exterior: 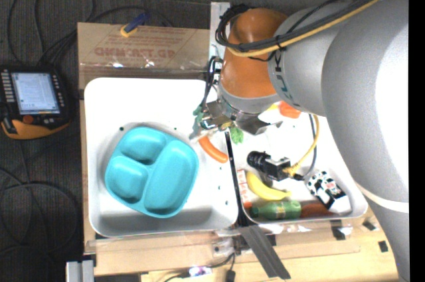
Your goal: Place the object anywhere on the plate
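Observation:
A turquoise plate [151,170] with three compartments lies in the left bin [106,95], towards its front. An orange carrot-like piece [214,148] lies on the floor of the left bin by its right wall, just right of the plate's rim and off the plate. Green bits [198,117] show just above it. My gripper [216,120] hangs under the orange wrist band, over the dividing wall between the bins, right above the orange piece. The wrist hides how the gripper stands on the piece.
The right bin [355,204] holds a yellow banana [264,188], a green and red item [287,210] along the front wall, a black-and-white toy [325,188] and an orange item [289,110] partly under the arm. A cardboard sheet [143,45] lies behind the left bin.

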Robot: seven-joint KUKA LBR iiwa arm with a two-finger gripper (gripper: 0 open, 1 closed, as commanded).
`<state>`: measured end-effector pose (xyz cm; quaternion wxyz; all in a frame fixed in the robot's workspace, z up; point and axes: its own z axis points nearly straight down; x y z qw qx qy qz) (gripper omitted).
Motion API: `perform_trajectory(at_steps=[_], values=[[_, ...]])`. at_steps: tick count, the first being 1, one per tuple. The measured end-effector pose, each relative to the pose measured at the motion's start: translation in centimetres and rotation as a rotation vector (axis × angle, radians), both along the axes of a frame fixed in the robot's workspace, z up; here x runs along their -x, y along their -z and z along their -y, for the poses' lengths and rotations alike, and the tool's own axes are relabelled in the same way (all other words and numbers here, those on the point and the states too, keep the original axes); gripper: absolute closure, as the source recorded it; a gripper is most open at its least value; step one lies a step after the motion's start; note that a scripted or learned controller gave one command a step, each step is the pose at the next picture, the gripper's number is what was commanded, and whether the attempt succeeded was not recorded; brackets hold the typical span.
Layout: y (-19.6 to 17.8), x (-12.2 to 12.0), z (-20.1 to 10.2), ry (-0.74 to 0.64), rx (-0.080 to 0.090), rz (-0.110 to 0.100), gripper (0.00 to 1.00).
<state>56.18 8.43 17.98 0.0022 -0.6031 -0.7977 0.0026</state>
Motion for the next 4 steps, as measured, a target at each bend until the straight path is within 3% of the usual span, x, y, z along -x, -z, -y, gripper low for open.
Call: perform_trajectory(at_steps=[1,2,3,4], values=[[0.0,0.0,0.0,0.001,0.000,0.000,0.00],[-0.5,0.0,0.0,0.001,0.001,-0.006,1.00],[-1.0,0.7,-4.9,-0.215,-0.001,0.000,1.00],[-6.1,-3.8,0.8,-0.264,0.001,0.003,1.00]])
